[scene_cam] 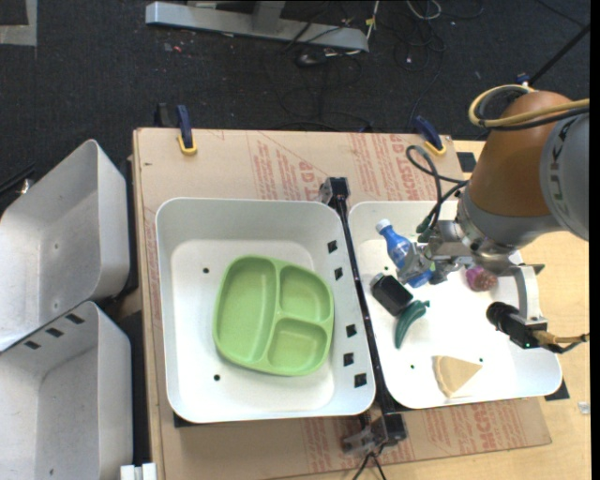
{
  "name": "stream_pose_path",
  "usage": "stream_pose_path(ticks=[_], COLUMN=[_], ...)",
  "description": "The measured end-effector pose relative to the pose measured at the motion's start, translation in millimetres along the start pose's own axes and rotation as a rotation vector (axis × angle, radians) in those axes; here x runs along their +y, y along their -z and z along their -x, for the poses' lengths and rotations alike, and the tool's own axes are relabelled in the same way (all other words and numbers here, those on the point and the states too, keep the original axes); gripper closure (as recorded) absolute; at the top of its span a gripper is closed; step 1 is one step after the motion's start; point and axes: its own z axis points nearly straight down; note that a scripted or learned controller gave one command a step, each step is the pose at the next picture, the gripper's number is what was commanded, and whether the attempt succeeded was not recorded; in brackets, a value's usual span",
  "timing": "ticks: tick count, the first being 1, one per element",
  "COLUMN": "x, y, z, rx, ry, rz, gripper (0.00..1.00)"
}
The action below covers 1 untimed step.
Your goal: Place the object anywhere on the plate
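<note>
Beside my bench [281,155] I see two spare white bins [61,309], yellow clamps [187,142], and cables [412,28] on dark floor.

Your plate [274,316] is a light green tray with three compartments, lying flat in the middle of the left bin [178,281], tilted a little against the bin's sides. In the right bin [544,375] you have a small clear bottle [397,246] with a blue cap, lying on its side at the far left, its cap pointing far-left.
</note>
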Motion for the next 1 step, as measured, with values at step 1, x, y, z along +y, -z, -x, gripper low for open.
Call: stream_pose_path(ticks=[1], x=[15.7], y=[9.7], z=[-55.9], rx=[0.001], ry=[0.001], rz=[0.001], gripper=[1.00])
